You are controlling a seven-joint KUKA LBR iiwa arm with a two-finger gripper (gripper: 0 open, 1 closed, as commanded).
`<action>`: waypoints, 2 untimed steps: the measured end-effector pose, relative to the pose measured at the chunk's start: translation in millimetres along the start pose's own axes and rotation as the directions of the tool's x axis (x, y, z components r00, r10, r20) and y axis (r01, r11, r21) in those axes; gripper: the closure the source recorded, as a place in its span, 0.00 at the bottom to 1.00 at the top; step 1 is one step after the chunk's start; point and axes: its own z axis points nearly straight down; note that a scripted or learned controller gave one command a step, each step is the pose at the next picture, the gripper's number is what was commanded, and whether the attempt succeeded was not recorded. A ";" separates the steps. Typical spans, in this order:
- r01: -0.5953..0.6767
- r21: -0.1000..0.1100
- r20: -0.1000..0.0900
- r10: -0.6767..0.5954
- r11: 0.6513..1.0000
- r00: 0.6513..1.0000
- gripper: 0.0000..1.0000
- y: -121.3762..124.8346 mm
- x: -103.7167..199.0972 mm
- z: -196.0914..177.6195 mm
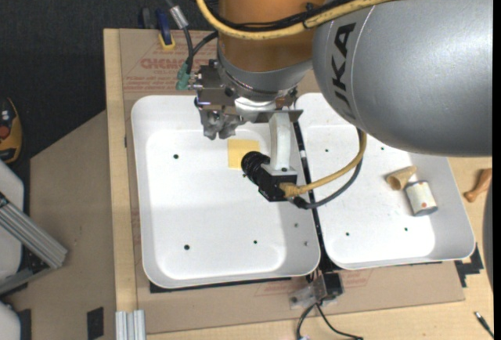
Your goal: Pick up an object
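Arm over the left bin (pixel 156 174)
A flat, pale yellow square piece (pixel 241 152) lay beneath the gripper (pixel 223 127); its jaw state could not be told.

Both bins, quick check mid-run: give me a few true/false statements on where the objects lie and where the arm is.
1. A yellow block lies in the left bin. True.
2. The right bin holds a tan piece and a white cylinder. True.
3. The arm hangs over the right bin's near edge. False: its wrist is over the left bin's far part.
4. The yellow block sits in the left bin's near corner. False: it lies beside the gripper.
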 end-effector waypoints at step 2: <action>-0.001 -0.005 -0.001 0.001 1.000 1.000 1.00 17.2 -0.3 -4.6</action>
